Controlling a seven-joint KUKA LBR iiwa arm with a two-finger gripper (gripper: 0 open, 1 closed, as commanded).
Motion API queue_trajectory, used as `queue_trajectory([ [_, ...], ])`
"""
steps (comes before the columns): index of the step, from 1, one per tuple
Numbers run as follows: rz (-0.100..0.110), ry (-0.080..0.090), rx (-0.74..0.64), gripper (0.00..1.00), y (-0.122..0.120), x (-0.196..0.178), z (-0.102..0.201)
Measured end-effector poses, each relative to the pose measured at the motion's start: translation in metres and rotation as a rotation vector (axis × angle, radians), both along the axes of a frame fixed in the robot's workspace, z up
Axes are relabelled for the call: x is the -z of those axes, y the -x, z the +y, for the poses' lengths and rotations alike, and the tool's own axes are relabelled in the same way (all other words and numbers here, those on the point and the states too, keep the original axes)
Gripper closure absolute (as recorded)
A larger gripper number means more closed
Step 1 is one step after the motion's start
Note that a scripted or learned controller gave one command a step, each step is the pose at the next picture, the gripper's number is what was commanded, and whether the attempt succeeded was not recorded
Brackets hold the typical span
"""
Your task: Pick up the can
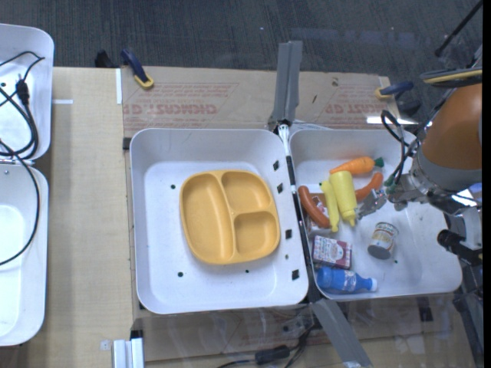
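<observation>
Can (382, 239) lies in the right bin (430, 271), near the front, w/ nothing holding it. Jaws hang just above it by the yellow bottle (343, 196); can't tell if open or shut.

- Even, fairly bright overhead light is falling across the bench (84, 205); nothing is lying in deep shade.
- The white bins (153, 228) are glaring a little, washing out towards 9 o'clock.
- The tray (230, 215) is casting only a thin, soft shadow at its 6 o'clock edge.
- The floor (192, 14) at 12 o'clock is staying dim.
- The arm (454, 140) at 3 o'clock is looking slightly soft.
- Small things are showing coarse and grainy.
</observation>
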State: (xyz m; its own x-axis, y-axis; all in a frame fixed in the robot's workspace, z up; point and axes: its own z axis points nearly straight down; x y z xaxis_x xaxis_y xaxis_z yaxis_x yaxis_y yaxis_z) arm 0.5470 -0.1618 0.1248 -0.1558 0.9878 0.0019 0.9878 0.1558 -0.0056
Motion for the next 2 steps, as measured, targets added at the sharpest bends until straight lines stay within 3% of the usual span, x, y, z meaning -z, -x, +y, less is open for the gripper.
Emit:
queue_trajectory([
  [1,-0.002,-0.01,0.082,0.0,0.035,0.034,-0.053],
  [2,-0.002,0.0,0.102,0.0,0.04,0.01,-0.015],
])
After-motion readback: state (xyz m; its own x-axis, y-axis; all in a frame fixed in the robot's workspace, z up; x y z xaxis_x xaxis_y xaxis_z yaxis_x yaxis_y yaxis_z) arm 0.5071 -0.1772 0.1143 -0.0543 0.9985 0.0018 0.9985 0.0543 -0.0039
